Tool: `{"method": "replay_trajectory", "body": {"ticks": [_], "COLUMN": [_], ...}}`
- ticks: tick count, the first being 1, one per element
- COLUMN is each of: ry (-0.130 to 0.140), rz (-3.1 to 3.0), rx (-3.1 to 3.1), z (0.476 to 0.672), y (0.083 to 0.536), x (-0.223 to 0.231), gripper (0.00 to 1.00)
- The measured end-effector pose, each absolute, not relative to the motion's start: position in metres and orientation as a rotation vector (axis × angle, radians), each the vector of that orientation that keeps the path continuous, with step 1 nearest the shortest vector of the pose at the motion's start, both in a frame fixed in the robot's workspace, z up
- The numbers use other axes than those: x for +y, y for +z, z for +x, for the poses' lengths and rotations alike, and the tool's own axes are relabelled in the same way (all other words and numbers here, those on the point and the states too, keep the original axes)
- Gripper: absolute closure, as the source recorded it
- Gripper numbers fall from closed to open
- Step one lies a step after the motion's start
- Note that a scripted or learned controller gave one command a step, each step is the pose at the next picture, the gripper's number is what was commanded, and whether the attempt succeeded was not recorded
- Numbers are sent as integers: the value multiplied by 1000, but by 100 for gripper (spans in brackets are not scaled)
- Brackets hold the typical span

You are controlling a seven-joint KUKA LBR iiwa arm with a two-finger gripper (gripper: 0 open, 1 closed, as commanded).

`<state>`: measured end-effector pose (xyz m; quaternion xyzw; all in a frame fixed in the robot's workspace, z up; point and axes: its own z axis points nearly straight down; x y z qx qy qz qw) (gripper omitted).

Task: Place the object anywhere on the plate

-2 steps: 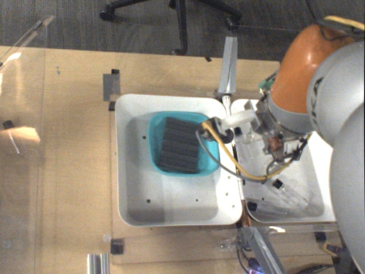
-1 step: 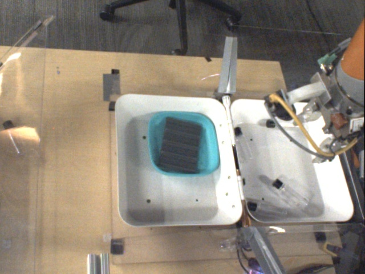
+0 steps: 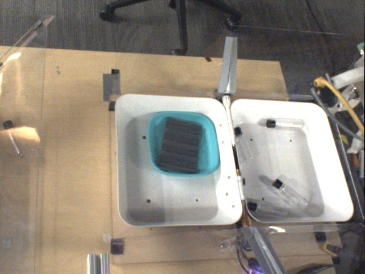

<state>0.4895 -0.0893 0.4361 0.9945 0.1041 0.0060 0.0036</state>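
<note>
A square teal plate [image 3: 211, 148] sits in the back half of the left white bin [image 3: 126, 176]. A dark grey ribbed block [image 3: 181, 145] lies flat on the plate, roughly centred and slightly turned. Nothing touches or covers the block. At the view's right edge, beyond the right bin, part of the arm's base with a yellow cable [image 3: 341, 96] shows.
The right white bin [image 3: 331, 153] holds clear plastic tubes with black caps: one at the back [image 3: 283, 122], one at the front [image 3: 287, 191], another in the front left corner [image 3: 252, 208]. A metal rail [image 3: 228, 67] stands behind the bins' joint. An office chair base [image 3: 181, 4] is on the floor.
</note>
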Motion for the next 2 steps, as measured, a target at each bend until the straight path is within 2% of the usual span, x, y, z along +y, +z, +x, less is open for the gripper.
{"method": "replay_trajectory", "body": {"ticks": [1, 2], "ry": [12, 0], "rz": [3120, 3121], "rx": [325, 357], "z": [489, 488], "y": [436, 303], "x": [-126, -153], "gripper": [0, 0]}}
